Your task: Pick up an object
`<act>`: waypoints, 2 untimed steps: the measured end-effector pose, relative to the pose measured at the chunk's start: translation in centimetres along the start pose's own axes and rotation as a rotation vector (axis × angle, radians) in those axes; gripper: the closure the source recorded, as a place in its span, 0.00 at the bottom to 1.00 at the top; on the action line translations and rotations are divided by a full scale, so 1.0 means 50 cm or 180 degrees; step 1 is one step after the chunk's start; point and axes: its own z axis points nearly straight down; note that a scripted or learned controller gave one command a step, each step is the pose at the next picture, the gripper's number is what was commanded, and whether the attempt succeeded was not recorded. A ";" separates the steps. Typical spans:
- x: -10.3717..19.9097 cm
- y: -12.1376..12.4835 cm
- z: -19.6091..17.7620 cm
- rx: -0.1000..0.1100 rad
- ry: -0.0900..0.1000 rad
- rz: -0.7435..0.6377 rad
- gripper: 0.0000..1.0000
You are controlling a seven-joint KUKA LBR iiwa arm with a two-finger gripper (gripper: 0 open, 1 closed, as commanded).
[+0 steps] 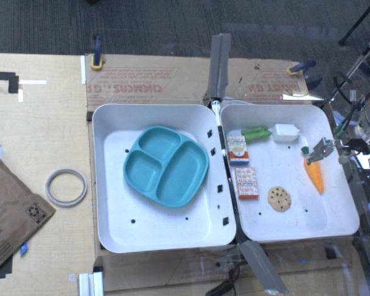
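White plastic forms two shallow bins set side by side on the table, the left bin [102,184] and the right bin [333,217] touching along a shared middle edge. A teal plastic plate with three compartments [166,165] is seen lying flat in the middle of the left bin.

Six things are spread over the right bin. A green bean-shaped toy [255,132] lies near the far edge, with a small white rectangular block [285,132] just beside it toward the far right corner. Along the left edge, a small carton with a blue base [237,149] is placed, and a red-and-white patterned packet [246,182] lies nearer the front, the two just apart. A round tan cookie with dark chips [279,198] rests near the middle of the bin, toward the front edge. An orange toy carrot [314,175] lies close to the right edge, its green top pointing toward the far side.

The gripper [321,149] is seen at the right edge of the right bin, just above the carrot's green end. Whether the fingers are spread or closed cannot be told, and nothing can be made out between them.
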 end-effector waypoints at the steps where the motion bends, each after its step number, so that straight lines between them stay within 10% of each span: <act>1: -0.006 0.045 0.211 -0.0020 0.0032 0.0046 0.00; 2: 0.038 -0.024 0.214 -0.0004 0.0002 0.0096 0.00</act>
